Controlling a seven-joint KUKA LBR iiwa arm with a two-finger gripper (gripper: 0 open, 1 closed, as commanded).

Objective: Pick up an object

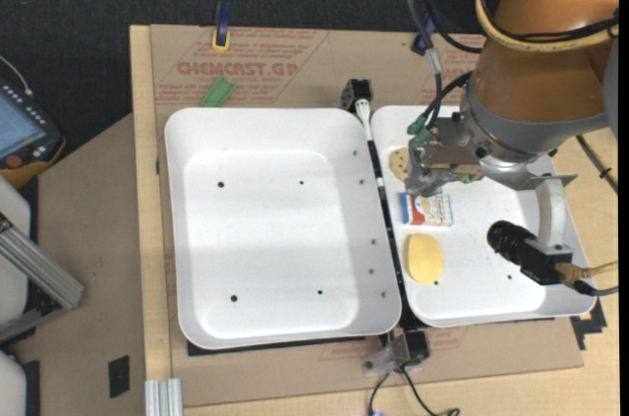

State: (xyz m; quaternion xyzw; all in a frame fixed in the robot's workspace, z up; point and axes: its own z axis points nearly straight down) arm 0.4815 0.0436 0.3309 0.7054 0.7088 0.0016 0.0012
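- Tool sits low over right bin, at its far-left part; apart or together, cannot tell.
- Packet lies flat just under tool, between tan disc (far) and yellow oval (near).
- Recommendation: centre on packet, descend straight and stay off the left wall; a flat packet will likely slip.

Single camera, fixed above the bench — looking down at a slant, mid-range. Left bin and right bin both in frame, side by side; the arm enters from the view's right.
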